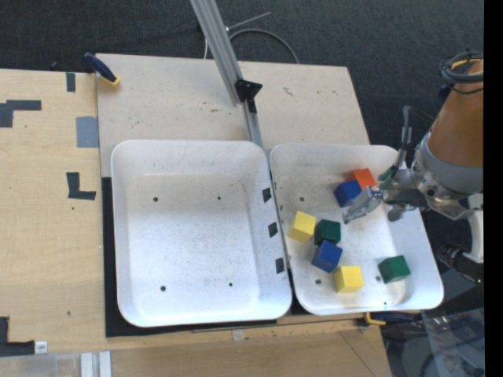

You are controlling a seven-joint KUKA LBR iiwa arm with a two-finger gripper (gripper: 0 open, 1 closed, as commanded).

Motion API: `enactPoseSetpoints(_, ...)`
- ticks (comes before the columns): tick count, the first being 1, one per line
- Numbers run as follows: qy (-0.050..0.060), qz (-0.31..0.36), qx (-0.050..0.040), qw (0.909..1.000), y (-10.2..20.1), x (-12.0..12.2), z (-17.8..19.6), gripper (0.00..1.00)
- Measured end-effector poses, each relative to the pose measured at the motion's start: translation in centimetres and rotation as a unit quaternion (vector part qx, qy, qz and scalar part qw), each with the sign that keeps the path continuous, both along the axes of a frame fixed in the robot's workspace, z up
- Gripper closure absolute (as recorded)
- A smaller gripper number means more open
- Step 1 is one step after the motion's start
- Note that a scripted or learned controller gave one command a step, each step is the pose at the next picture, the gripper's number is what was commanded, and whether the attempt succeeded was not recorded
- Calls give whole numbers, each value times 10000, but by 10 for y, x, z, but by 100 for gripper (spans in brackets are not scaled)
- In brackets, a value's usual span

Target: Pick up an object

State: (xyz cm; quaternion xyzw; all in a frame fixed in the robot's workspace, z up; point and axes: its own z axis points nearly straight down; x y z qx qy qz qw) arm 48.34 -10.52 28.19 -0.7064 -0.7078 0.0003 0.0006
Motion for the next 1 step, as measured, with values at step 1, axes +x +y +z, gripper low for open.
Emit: enactPoseSetpoints(1,-3,0,-3,10000,0,0,0,0)
